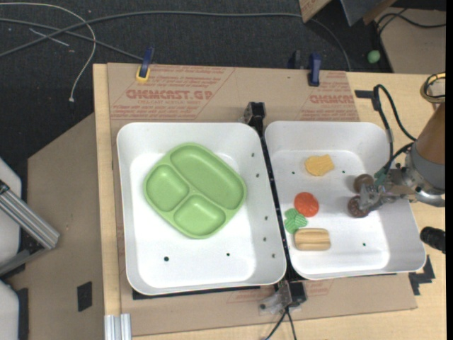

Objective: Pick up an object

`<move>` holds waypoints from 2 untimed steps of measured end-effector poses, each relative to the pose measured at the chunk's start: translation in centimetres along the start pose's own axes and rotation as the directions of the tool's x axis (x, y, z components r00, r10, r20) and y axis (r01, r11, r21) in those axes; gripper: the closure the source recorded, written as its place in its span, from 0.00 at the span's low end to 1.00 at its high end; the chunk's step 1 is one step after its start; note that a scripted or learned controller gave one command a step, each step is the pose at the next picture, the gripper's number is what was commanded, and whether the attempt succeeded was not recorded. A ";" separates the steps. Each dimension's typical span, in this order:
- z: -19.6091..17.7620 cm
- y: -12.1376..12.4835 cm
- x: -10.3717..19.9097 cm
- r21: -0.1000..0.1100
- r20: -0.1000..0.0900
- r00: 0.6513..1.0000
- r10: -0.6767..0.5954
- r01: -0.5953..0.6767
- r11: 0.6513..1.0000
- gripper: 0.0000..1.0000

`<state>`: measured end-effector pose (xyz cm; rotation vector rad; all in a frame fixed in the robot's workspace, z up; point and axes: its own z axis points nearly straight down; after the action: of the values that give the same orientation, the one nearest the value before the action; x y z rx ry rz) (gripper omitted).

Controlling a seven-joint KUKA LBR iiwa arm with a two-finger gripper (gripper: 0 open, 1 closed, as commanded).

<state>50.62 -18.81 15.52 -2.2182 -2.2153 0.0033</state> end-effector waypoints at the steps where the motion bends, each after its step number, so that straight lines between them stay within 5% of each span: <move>1: 6.3 0.2 0.1 0.001 -0.001 1.000 -0.001 0.001 1.000 0.00; 2: 4.8 0.4 0.0 -0.007 0.002 1.000 0.000 0.000 1.000 1.00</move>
<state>50.99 -18.81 10.68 -2.2223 -2.2199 -0.0022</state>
